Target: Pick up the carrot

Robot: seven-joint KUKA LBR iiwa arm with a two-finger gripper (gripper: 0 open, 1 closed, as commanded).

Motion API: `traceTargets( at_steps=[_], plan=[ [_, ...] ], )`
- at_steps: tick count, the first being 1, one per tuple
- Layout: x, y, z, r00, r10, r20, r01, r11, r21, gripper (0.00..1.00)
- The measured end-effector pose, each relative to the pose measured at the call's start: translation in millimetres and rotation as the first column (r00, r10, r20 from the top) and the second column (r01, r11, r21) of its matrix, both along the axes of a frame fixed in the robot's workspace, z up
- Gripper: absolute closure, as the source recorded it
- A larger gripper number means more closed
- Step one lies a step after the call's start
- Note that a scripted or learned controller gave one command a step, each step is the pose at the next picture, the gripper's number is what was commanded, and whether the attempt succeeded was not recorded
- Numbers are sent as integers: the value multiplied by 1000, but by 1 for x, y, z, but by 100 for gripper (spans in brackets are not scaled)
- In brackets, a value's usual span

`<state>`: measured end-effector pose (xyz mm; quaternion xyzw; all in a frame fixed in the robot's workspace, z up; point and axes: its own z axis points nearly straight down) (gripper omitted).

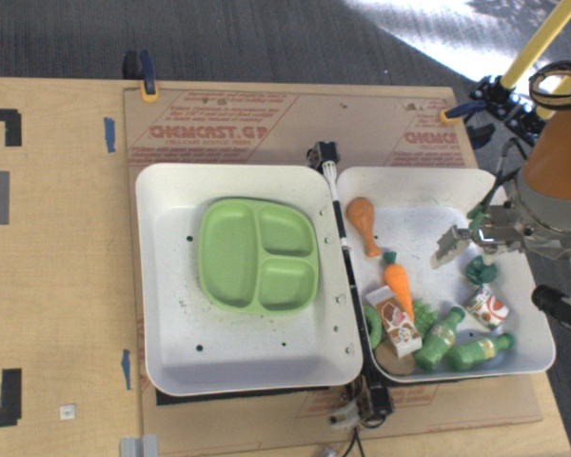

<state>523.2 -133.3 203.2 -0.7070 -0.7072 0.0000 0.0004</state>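
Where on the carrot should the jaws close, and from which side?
Grip the carrot across its thick orange middle, coming straight down. It lies flat, green top toward the bin's far side, tip against the small carton, so the upper half looks freer.

Single fixed camera, mounted above the worktop (57, 284), looking down at a slant. Far edge of the worktop sits toward frame top, with dark floor (219, 17) beyond it. Mid-distance framing: both white bins fit whole, left bin (162, 284) near frame centre, right bin (428, 198) toward the right side. Arm (557, 174) enters from the right edge, partly cropped.
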Motion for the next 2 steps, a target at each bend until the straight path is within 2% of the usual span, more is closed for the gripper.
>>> traceTargets(
  at_steps=[1, 2],
  plan=[
    [-12, 37, -103, 893, -450, 0, 450, 893, 0, 0],
    [24, 40, -104, 652, -758, 0, 758, 652, -1, 0]
  ],
)
